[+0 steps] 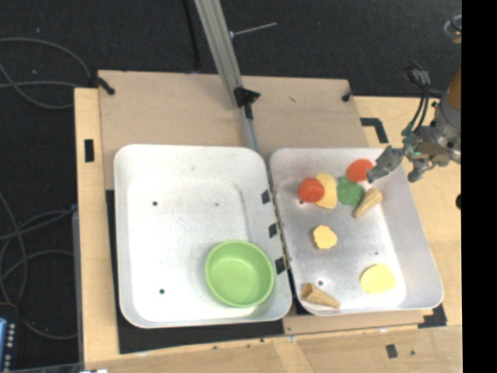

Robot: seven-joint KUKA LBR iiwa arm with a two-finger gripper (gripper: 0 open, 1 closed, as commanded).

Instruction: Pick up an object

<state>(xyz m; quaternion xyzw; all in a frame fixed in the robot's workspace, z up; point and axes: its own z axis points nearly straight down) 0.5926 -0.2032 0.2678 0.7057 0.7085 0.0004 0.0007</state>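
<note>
Over the right bin's far corner, the gripper hangs with jaws apart, empty; its arm is cut off. Beneath, a tan wedge slants up-right.

Bench bears two white bins.

Gripper over right bin's far right edge. Food cluster just left of it, in that bin. Three loose pieces nearer camera. Bowl in left bin, well left.
</note>
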